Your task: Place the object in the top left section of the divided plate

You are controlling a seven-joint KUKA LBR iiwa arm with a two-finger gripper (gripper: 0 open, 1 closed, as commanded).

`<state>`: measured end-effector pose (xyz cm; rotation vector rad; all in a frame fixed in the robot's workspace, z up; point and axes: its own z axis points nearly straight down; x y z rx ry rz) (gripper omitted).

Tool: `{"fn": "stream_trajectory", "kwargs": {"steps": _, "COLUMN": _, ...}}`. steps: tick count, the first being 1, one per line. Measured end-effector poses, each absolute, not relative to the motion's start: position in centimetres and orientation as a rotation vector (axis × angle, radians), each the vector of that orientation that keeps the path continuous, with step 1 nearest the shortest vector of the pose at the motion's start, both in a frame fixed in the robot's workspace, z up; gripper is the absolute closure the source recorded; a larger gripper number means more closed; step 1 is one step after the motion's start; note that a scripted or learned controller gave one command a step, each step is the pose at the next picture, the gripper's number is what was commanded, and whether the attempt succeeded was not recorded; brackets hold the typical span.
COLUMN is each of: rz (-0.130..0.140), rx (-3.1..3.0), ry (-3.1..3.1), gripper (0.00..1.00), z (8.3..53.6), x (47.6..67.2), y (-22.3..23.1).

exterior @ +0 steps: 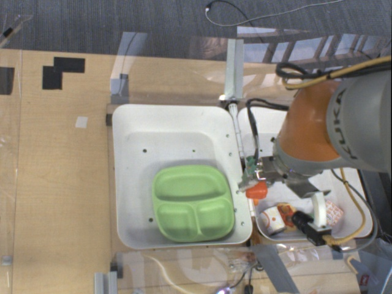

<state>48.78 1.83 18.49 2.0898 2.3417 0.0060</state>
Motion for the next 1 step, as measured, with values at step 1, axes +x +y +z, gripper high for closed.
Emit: {"fn": "stream_trajectory", "kwargs": {"steps": 1, "rz": 0.004, "rx": 2.177, "ry": 2.264, "gripper": 1.00, "z": 18.44, "x": 48.71, "y": 8.30}}
